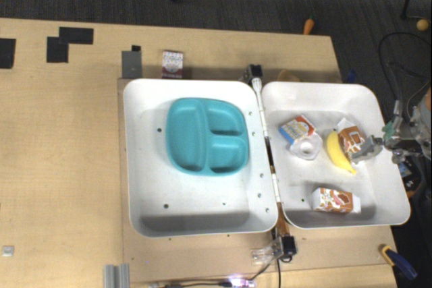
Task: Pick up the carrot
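We watch the gripper [370, 148] reach in over the right bin's [378, 212] right edge, low beside a banana [337, 150] and a brown packet [351, 138] — presumably hunting the carrot; we cannot tell where among them it lies, nor how wide the gripper stands.

The printing on the small cartons [335, 200] is too blurred to read.
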### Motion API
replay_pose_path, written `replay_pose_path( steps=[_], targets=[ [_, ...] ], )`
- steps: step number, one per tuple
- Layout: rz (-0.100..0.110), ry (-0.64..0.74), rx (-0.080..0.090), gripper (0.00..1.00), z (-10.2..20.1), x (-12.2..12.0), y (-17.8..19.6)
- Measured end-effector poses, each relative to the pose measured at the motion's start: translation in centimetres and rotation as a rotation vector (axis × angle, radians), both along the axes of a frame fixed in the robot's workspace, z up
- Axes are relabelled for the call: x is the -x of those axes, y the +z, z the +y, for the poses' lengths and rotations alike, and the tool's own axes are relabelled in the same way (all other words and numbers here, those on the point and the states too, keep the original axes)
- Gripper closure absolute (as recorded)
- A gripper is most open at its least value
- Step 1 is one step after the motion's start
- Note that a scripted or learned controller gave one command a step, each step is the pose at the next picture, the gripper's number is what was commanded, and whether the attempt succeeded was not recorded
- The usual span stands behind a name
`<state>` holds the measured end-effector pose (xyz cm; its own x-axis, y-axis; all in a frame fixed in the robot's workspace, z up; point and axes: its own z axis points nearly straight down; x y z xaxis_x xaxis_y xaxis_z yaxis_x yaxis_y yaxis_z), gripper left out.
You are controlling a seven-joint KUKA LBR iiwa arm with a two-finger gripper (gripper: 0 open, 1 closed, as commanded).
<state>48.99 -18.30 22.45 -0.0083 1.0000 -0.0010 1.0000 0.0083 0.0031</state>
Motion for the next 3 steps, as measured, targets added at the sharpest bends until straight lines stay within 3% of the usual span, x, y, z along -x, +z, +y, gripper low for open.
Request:
replay_pose_path(
  steps=[1, 2, 3],
  targets=[
    [-0.003, -0.33, -0.002, 0.0, 2.5, 0.0, 2.1],
    [-0.001, -0.713, -0.005, 0.0, 7.3, 0.1, 5.0],
    [0.003, -1.221, -0.005, 0.0, 10.9, 0.1, 3.5]
  ],
)
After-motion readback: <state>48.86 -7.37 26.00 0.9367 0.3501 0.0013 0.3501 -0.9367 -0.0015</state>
